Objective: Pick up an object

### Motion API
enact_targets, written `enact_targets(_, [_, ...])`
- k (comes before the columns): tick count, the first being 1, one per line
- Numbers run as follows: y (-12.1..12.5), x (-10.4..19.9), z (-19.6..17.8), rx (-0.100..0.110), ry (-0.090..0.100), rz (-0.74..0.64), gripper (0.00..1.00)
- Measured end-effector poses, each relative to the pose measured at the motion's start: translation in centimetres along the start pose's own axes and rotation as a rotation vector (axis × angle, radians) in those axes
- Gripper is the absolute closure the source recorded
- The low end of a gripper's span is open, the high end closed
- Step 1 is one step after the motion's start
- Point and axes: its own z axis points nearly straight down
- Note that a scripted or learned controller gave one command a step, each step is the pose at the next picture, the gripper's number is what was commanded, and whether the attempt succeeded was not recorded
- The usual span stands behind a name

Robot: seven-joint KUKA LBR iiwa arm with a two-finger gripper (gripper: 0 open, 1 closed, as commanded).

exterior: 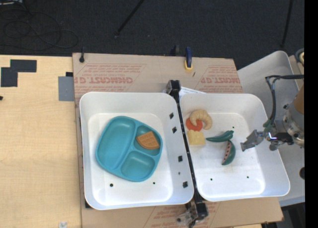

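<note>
Green pepper (219, 136): lay in the right bin (271, 182), near its middle, curved, its tip pointing toward the gripper; the nearest candidate for picking.
Watermelon slice (228, 152): lay just below the pepper, close enough that one closing motion could catch both or knock one aside.
Yellow block (196, 138): sat left of the pepper, seemingly touching the orange-and-red ring-shaped toy (199, 119) above it; a crowded cluster, hard to enter cleanly.
Gripper (250, 141): hung at the right side of the right bin, clear of every toy and clamped on nothing; whether its fingers were apart or together cannot be told.
Risk: a descent where it hung would probably have met bare bin floor; a slightly misjudged reach left might have pushed the slim pepper away.
Left bin (94, 187): held a blue divided plate (119, 152) with a brown slice (148, 140) in one compartment, well apart from the gripper.
</note>
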Motion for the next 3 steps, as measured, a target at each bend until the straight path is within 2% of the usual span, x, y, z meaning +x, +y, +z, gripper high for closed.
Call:
enact_targets(1, [4.6, 2.4, 3.7, 0.000, 0.001, -0.008, 0.00])
enact_targets(2, [-1.5, 6.1, -2.8, -0.004, 0.002, -0.007, 0.00])
enact_targets(3, [-1.1, 10.2, -11.7, -0.011, 0.001, -0.010, 0.00])
